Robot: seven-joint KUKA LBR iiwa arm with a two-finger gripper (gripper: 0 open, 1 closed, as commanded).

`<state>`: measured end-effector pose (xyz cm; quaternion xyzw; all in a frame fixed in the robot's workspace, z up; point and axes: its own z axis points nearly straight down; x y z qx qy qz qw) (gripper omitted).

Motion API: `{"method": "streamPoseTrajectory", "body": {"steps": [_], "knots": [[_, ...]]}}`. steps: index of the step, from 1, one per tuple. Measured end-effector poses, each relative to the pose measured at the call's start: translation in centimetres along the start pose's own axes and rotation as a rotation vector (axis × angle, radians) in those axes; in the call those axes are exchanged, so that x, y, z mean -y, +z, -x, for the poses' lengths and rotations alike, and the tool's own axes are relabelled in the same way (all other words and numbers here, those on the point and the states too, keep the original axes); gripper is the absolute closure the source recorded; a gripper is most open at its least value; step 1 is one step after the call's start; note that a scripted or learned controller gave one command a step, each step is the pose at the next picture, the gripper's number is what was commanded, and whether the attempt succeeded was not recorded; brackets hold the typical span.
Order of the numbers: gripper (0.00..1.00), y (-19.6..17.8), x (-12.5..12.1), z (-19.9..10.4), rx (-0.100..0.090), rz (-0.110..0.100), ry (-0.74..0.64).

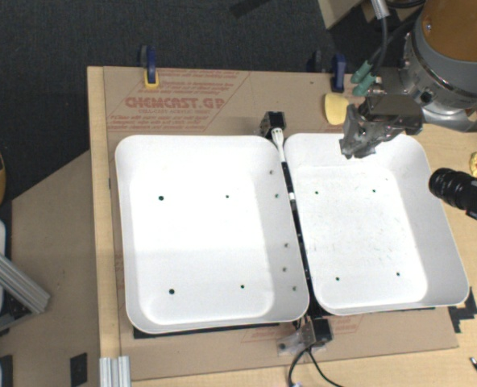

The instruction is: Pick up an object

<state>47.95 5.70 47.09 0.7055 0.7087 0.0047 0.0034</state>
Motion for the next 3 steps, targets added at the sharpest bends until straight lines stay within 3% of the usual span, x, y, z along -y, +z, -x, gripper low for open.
{"method": "streamPoseTrajectory", "body": {"steps": [1,2,3], "knots": [[1.0,10.2,-1.6,-7.4,0.002,-0.019,-0.002],[1.0,20.1,-4.2,-14.3,0.002,-0.019,-0.001],[1.0,14.0,-4.6,-11.9,0.0,-0.006,0.006]]}}
